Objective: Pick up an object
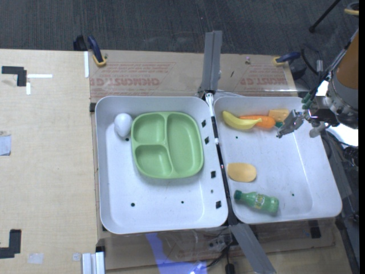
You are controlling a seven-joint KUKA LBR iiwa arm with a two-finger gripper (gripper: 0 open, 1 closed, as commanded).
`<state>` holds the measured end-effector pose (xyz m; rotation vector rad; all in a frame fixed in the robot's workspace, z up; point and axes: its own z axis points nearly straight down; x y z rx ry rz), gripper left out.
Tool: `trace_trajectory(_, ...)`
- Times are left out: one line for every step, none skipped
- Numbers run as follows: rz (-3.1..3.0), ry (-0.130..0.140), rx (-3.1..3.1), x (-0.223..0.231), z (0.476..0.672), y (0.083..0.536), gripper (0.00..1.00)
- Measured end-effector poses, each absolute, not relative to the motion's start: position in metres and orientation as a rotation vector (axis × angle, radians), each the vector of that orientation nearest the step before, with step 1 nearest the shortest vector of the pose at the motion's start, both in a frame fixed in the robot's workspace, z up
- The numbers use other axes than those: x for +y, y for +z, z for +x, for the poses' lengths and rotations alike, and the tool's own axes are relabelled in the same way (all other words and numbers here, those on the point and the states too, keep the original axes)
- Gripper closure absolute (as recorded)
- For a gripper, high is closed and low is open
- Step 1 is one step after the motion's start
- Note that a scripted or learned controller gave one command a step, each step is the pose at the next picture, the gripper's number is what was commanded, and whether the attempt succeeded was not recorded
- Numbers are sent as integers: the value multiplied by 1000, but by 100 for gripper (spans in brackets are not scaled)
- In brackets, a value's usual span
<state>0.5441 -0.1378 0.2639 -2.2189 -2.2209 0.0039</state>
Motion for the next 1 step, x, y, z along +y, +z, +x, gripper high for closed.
trace_trajectory(-2068, 3, -2363, -129, 573, 166, 0)
